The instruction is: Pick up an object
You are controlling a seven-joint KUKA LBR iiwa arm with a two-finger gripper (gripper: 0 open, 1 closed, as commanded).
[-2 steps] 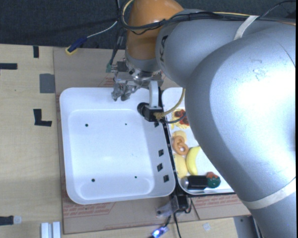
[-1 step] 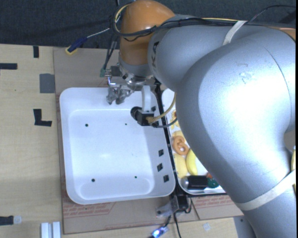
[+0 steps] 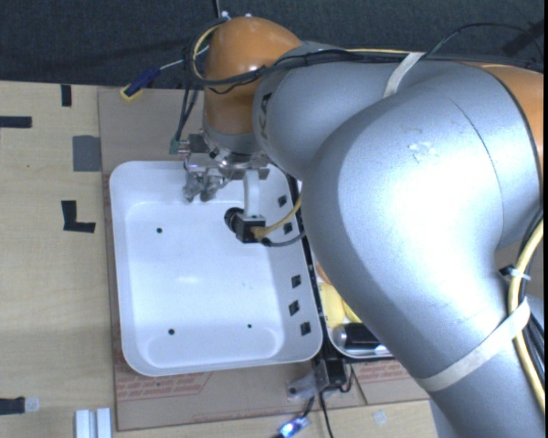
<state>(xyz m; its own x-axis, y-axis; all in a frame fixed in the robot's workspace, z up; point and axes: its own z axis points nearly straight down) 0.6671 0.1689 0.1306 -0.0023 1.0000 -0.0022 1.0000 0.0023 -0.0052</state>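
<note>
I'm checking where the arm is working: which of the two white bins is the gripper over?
The left bin: the gripper hangs above its far edge, while the right bin lies mostly hidden under the arm.

Gripper [image 3: 201, 188] over left bin's [image 3: 137, 272] far edge — arm [image 3: 411, 208] over right bin.

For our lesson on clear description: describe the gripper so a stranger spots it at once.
Start at the left white bin. Over its far edge, below the arm's orange band, hangs the gripper: a small metallic cluster, unlike the smooth grey arm beside it.

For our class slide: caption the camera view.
Grey arm reaches over the left white bin, its hand near the far rim.
</note>
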